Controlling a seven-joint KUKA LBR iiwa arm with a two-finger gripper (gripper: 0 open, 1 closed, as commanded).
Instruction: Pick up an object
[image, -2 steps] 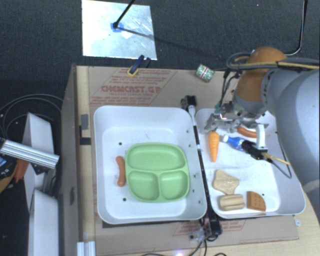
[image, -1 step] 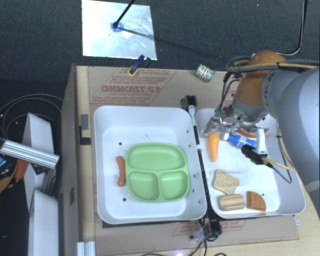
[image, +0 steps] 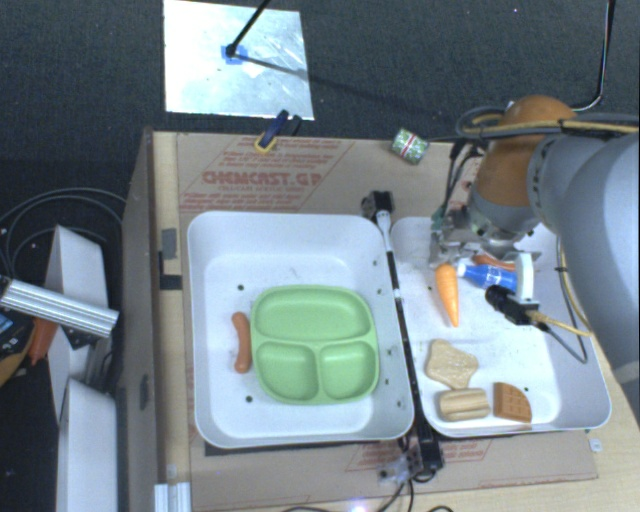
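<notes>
An orange carrot lies in the right bin, near its back left corner, pointing toward the front. My gripper hangs right over the carrot's thick back end, low in the bin. A blue and white tube-like thing with an orange tip lies just right of the gripper, partly hidden by it. Toward the front of the bin lie a pale slice of bread, a tan roll and a brown cracker wedge.
The left bin holds a green divided plate with a small brown sausage to its left. On the bench behind the bins are a small green can and a blue and yellow clip.
</notes>
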